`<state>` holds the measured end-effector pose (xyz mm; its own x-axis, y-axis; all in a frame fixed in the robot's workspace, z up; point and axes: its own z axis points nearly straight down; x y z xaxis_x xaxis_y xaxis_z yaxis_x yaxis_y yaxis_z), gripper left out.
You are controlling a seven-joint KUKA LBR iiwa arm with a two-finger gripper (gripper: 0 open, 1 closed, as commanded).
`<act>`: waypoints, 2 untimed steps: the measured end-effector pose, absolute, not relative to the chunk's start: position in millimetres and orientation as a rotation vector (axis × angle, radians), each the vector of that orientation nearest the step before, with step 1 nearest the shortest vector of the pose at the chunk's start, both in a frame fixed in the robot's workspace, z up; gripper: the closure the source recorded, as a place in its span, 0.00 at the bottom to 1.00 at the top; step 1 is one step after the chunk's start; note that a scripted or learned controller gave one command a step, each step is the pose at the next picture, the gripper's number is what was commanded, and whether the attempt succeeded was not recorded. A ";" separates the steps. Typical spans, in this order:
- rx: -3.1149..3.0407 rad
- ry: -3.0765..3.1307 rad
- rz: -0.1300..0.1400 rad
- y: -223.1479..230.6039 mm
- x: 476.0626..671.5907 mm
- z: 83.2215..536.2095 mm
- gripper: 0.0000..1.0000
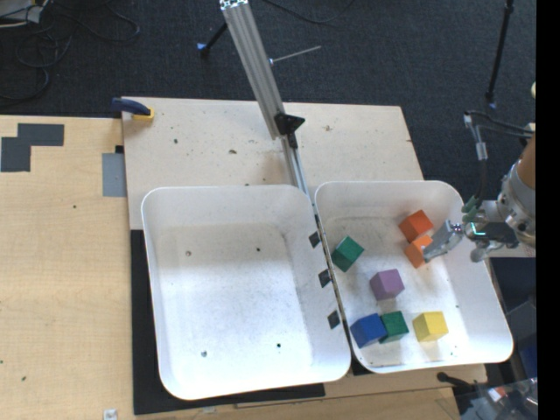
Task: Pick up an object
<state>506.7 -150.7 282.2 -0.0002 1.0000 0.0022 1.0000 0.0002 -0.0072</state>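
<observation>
My claw (448,237) is hovering over the right bin (477,344), touching an orange block (417,252); I cannot tell whether it is gripping.

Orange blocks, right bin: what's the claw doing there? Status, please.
Gripper low in right bin, beside two orange blocks. Nothing seen held. Purple block nearby.

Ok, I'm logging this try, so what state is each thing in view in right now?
tool: low over the right bin, beside the orange blocks, grip unclear
two orange blocks: touching, by the tool
upper green block: alone, tilted
purple block: lying free
blue block: against lower green block
yellow block: lying free
</observation>
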 end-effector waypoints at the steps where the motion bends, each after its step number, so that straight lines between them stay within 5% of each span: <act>1: -2.223 -2.217 0.002 -151.9 507.1 284.3 0.00; 2: -2.217 -2.214 0.007 -147.4 515.5 226.9 0.00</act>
<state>515.5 -147.4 226.9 0.0013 1.0000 0.0025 1.0000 -0.0013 -0.0090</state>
